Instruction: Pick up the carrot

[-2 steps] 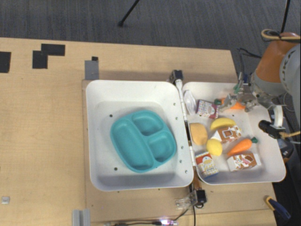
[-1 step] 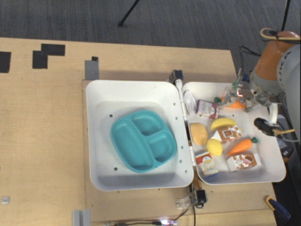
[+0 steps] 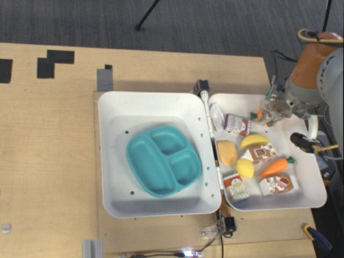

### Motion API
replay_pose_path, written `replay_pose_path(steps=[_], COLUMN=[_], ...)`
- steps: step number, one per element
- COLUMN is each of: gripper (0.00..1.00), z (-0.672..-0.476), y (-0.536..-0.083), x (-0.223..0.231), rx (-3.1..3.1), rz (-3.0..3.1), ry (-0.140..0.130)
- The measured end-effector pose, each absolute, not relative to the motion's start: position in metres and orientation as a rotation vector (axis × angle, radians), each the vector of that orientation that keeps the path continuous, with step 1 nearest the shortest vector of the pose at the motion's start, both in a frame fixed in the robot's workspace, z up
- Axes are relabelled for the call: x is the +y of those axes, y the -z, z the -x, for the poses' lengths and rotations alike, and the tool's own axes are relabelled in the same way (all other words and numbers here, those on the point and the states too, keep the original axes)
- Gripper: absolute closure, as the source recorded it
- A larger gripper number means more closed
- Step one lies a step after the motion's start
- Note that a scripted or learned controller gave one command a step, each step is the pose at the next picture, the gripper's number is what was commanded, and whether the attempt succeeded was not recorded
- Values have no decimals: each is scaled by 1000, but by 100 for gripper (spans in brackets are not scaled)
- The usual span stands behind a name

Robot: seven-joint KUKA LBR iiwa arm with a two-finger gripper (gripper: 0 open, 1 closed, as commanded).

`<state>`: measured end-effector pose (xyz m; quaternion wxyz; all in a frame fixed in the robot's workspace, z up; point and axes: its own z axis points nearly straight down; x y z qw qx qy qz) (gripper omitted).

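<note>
The carrot, orange with a small green top, lies slantwise in the right bin, between two small cartons. My gripper hangs over the bin's far right part, well above the carrot in the view and apart from it. Nothing of the carrot is in its grasp. The grey arm with its orange band comes in from the upper right.
Around the carrot lie a banana, a lemon, a tan bread-like piece, three small cartons, a purple packet and a clear bottle. A teal divided plate sits in the left bin.
</note>
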<state>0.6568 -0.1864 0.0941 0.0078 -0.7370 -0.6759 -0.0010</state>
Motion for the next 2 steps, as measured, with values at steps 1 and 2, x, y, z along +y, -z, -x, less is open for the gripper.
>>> replay_pose_path(steps=[1, 2], gripper=[0, 0], z=[-657, -633], y=[-94, -84], x=[-186, -198], rx=[-2114, -2174], rz=[2303, 2266], ry=[3, 5])
